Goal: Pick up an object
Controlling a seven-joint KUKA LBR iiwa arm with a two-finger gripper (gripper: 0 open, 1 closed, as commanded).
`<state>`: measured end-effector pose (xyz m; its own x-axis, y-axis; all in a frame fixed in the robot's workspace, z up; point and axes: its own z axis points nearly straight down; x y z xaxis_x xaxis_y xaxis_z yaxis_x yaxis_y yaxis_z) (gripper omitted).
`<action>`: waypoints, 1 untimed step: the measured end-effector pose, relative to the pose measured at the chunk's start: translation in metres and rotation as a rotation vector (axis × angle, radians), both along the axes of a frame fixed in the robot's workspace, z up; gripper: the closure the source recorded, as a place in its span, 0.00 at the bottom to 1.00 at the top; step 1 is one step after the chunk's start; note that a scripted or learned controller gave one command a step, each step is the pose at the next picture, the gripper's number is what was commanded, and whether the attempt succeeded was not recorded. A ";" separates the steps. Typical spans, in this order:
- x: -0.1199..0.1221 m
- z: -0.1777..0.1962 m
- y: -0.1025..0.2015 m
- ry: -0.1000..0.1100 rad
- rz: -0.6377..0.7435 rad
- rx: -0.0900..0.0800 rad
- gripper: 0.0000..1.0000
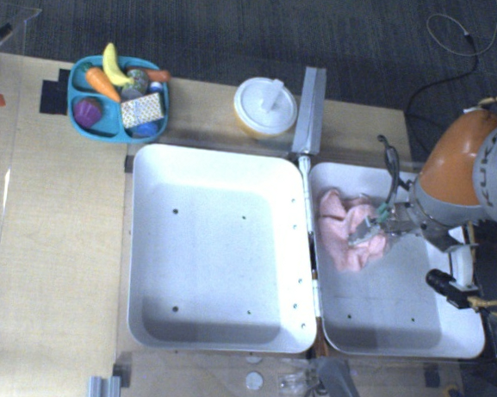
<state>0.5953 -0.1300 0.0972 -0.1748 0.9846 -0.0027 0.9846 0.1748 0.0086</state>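
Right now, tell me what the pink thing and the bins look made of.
Pink thing: soft cloth, matte, judging by its crumpled folds. Bins: probably moulded plastic, smooth white with a slight sheen and rounded corners; painted metal can't be ruled out.

- The crumpled pink cloth (346, 229) looks soft, matt and wrinkled.
- The two shallow white bins (211, 330) (409, 341) look like smooth plastic with a slight sheen.
- The pale wooden bench top (48, 219) is matt.
- The blue compartment tray (107, 129) seems glossy plastic.
- The arm's orange band (461, 160) shines smoothly.
- The round white lid on a yellow tub (265, 107) is probably plastic.
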 end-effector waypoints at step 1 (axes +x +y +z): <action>0.008 -0.004 0.034 -0.010 0.041 -0.002 0.00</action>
<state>0.6031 -0.0962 0.0932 -0.2155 0.9765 -0.0065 0.9763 0.2155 0.0178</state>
